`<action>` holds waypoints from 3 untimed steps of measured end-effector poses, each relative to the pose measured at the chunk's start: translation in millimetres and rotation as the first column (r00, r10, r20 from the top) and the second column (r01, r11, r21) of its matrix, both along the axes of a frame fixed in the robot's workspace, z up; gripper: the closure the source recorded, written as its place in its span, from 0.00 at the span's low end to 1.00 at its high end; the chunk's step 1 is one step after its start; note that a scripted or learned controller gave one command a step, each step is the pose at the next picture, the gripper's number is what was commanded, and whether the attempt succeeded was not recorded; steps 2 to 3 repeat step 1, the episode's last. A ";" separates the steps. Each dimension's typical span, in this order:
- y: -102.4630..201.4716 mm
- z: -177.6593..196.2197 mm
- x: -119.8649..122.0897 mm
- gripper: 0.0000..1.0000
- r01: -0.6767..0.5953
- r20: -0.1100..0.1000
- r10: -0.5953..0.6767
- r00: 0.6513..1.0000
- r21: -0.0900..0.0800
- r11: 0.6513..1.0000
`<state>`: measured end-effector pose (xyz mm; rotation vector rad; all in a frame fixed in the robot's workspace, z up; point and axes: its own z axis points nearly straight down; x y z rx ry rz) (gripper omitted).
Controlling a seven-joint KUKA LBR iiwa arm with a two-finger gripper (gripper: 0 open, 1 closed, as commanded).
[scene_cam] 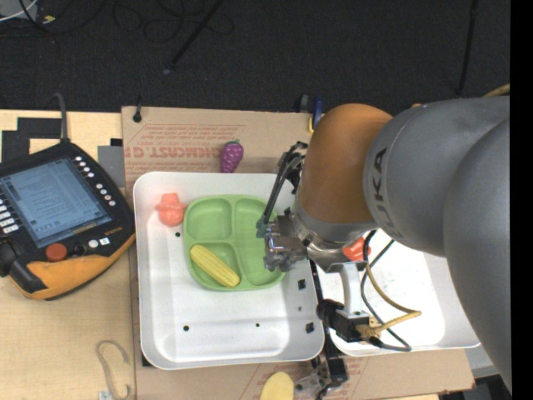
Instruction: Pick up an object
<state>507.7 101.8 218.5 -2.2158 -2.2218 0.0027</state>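
A green divided plate lies in the left bin. A yellow corn cob rests on the plate's front left section. A salmon-pink toy sits in the bin's far left corner, beside the plate. My gripper hangs low over the plate's right edge, near the wall between the two bins. The big grey arm with its orange band hides what lies straight under the wrist.
A purple grape bunch lies on the cardboard behind the left bin. A yellow object sits in front of the bins. A small red-orange thing peeks out under the arm in the right bin. A teach pendant rests at left.
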 end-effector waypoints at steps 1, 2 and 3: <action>5.4 6.2 5.6 1.00 0.004 0.000 -0.004 1.000 -0.001 1.000; 5.4 6.2 5.6 1.00 0.004 0.000 -0.004 1.000 -0.001 1.000; 5.4 6.2 5.6 1.00 0.004 0.000 -0.004 1.000 -0.001 1.000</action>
